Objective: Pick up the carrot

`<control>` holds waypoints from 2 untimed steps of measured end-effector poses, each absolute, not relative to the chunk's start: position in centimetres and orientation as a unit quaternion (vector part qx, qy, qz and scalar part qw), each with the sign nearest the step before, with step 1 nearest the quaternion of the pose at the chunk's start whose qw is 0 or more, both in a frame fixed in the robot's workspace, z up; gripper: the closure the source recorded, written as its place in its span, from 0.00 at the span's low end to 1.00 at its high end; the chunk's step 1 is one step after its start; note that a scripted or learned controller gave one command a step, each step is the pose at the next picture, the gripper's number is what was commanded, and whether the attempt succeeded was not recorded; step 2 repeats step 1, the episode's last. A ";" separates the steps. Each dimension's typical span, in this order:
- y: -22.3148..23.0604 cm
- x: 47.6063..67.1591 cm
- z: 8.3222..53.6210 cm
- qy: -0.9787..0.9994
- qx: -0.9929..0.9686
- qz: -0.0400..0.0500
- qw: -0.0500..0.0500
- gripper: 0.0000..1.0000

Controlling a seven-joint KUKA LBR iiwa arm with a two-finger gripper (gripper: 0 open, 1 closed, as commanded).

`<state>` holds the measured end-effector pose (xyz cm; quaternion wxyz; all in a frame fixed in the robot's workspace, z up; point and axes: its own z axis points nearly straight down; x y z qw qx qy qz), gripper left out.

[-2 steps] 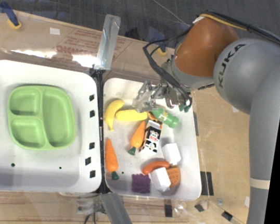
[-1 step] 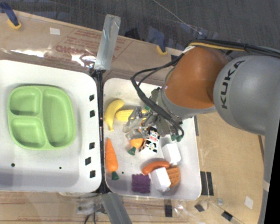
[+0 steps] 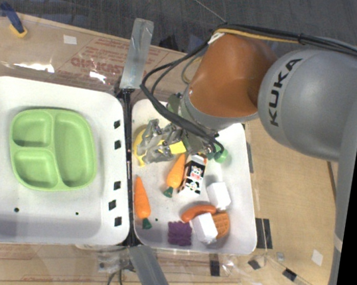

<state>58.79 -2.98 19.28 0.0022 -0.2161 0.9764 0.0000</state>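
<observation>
The gripper point(image 3: 156, 145) is down inside the right-hand bin point(image 3: 162, 211), low over a yellow piece point(image 3: 140, 140). From where I stand I cannot tell whether it is open or closed, or whether it has hold of anything. One carrot point(image 3: 176, 167) lies slanted just beside it, between it and a cow-print carton point(image 3: 193, 174), while a second carrot point(image 3: 141, 198) lies a little further off along the wall next to the other bin point(image 3: 32, 216), its green end pointing away from the gripper.
</observation>
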 end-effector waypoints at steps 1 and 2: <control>-7.9 61.6 19.3 0.990 -0.141 -0.001 0.002 1.00; -7.9 61.6 19.3 0.990 -0.141 -0.001 0.002 1.00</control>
